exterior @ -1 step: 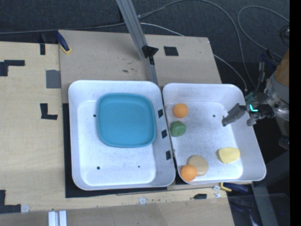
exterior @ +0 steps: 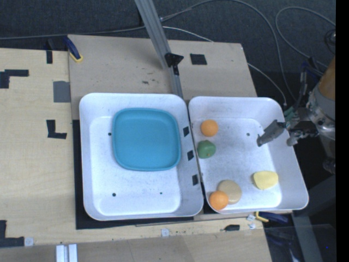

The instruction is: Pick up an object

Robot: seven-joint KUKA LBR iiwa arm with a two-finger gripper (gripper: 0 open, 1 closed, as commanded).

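Note:
The right bin (exterior: 240, 109) holds several small objects. An orange ball (exterior: 209, 127) and a green ball (exterior: 206, 149) lie near its left wall. A yellow piece (exterior: 265, 179) rests toward the front right. A beige round piece (exterior: 231, 190) touches another orange ball (exterior: 218, 200) at the front. My gripper (exterior: 277, 136) hovers over the bin's right side, above and to the right of the yellow piece. It is open, with nothing between its fingers.
The left bin (exterior: 98, 190) holds a blue square plate (exterior: 146, 138). A metal pole (exterior: 158, 31) slants in from the top toward the gap between the bins. Cables lie on the dark floor at the upper right.

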